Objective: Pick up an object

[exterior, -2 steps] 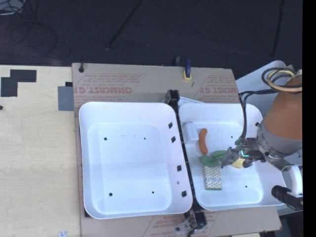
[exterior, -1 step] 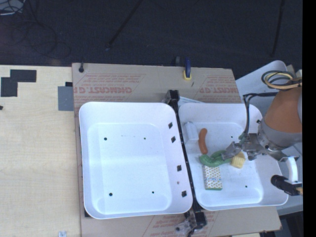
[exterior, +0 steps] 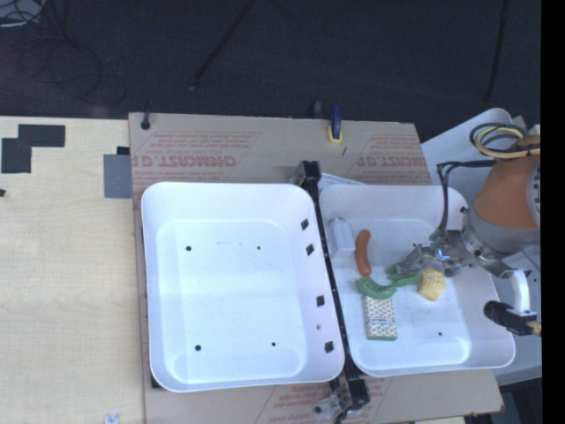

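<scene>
Looking down at the bench, the biggest things are two white bins side by side on a cardboard sheet (exterior: 265,148) — the left bin (exterior: 168,237) and the right bin (exterior: 494,347). One arm (exterior: 505,203), grey with the orange band, comes in from the right and leans over the right bin's far right side.

The gripper (exterior: 413,261) sits low inside the right bin, pointing left, with its tip among the objects. Can't tell if the fingers are spread or pinched — it's just a dark metallic tangle at this angle, and nothing is clearly sitting between them.

Object count in the right bin, roughly big to small:
- one patterned green-and-white box (exterior: 380,317), lying flat near the front
- one green curved piece (exterior: 381,284), just above the box and running right toward the gripper tip, maybe touching it
- one orange-red sausage-shaped thing (exterior: 363,251), lying lengthwise near the left wall
- one yellow corn-like chunk (exterior: 431,283), just beside the gripper, to its lower right
- one pale whitish item (exterior: 339,233) left of the sausage — hard to make out
</scene>
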Robot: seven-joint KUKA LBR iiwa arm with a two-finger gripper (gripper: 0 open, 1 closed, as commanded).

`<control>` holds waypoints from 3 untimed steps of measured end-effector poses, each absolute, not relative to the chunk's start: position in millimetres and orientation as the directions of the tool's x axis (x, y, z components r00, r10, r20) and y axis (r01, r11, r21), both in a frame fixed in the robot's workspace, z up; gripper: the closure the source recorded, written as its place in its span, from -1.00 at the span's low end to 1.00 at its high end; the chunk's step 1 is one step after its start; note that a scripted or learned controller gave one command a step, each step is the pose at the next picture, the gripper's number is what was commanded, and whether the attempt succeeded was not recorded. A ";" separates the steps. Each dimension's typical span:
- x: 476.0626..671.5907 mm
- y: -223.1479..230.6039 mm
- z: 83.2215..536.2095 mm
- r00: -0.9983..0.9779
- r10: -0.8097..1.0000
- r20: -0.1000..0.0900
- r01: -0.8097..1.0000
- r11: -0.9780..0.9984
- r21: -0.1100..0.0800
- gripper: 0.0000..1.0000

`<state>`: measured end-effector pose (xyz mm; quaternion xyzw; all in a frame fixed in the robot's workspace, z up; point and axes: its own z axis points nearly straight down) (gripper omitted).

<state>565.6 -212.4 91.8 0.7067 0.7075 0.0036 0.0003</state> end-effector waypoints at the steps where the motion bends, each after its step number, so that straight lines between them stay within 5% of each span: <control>1: 567.2 -213.6 106.9 -0.001 1.000 0.001 1.000 0.001 0.015 1.00; 3: 565.8 -216.5 125.8 0.002 1.000 0.001 1.000 -0.002 0.012 1.00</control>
